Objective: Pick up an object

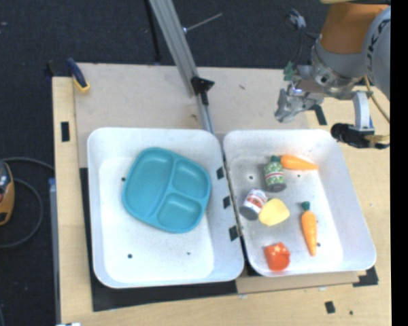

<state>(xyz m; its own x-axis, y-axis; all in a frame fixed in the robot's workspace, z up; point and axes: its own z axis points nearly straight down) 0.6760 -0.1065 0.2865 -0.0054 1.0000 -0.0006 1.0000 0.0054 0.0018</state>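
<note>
Wooden bench carries two white bins. Gripper hangs above the bench beyond the right bin; finger state cannot be determined. Nearest object inside: a carrot, beside a green can.

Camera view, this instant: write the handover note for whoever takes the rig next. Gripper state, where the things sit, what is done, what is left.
Gripper: hangs above the bench just beyond the right bin's far rim, nothing between its fingers; open or shut cannot be told.
Right bin: two carrots, one near the far side, one toward the right; a green-labelled can, a small can on its side, a yellow piece touching it, a red piece near the front rim.
Left bin: a teal divided plate.
Done: nothing picked.
Left: descend into the right bin, grasp one object, lift it.
</note>
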